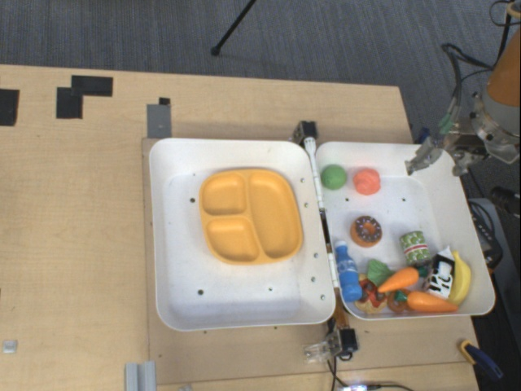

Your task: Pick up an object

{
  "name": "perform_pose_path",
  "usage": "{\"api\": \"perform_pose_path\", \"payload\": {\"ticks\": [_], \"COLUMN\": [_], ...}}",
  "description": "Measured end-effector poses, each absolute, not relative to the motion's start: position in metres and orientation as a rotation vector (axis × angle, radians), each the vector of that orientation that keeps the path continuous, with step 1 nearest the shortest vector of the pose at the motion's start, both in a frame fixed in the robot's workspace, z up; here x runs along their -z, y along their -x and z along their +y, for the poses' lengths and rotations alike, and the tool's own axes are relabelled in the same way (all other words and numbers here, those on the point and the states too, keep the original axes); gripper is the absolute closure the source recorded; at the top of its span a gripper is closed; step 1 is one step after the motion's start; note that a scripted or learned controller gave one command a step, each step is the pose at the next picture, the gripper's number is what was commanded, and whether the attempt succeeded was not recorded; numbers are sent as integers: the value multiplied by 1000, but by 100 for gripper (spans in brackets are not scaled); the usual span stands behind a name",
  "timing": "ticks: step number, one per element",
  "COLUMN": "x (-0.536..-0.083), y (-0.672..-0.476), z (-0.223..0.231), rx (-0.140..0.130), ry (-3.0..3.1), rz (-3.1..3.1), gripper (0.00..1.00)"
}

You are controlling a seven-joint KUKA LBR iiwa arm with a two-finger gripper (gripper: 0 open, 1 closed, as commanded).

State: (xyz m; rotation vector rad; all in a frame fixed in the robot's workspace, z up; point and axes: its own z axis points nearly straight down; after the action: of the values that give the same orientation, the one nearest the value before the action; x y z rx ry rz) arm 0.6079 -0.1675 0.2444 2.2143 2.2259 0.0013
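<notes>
gripper [440, 157]: hanging over the top right corner of the right bin [480, 243], two fingers spread apart with nothing between them, so it's released

arm [505, 88]: grey with the orange band, coming in from the right edge, just behind the gripper

pink ball [367, 181]: closest thing to the gripper, off to its left and slightly toward the camera, sitting on the bin floor

green ball [333, 177]: just past the pink one, further left of the gripper, right by the bin's left wall

donut [366, 231]: chocolate one with sprinkles, down-left of the gripper, below the pink ball

green patterned cup [414, 247]: pretty much straight below the gripper in the picture, lying tilted

banana [461, 277]: below the gripper near the bin's right wall, touching a black and white block [440, 278]

carrots [415, 290]: two orange ones piled in the bottom corner, well away from the gripper, with some green and red bits I can't make out

blue bottle [346, 272]: down-left, lying along the left wall

left bin [175, 243]: far side from the gripper

yellow divided plate [248, 216]: sits in the middle of the left bin, three compartments
</notes>
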Motion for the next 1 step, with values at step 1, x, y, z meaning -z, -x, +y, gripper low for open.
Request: {"api": "perform_pose_path", "payload": {"ticks": [1], "x": [-124], "y": [-534], "z": [-176], "rx": [0], "ry": [-1967], "rz": [2450], "gripper": [0]}}
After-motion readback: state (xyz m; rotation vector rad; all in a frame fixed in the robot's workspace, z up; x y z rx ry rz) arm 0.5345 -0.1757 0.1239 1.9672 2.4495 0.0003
